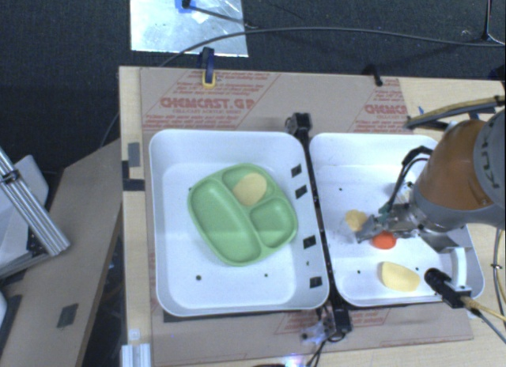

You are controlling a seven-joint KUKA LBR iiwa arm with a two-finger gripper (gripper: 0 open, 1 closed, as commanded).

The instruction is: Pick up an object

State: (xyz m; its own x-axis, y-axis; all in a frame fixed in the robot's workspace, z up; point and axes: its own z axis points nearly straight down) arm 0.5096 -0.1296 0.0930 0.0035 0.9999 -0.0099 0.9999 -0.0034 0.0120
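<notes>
Orange object beside gripper; bench board printed "CHEMCAST GP".

The arm runs off the right edge, and the end effector partly covers a small orange object.

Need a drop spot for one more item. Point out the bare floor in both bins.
Left bin: bare strip along its near wall, below the green divided plate, and its far left corner. Right bin: bare far half, above the end effector. Crowded: near half, with a small yellow piece, orange object and yellow object.
</notes>
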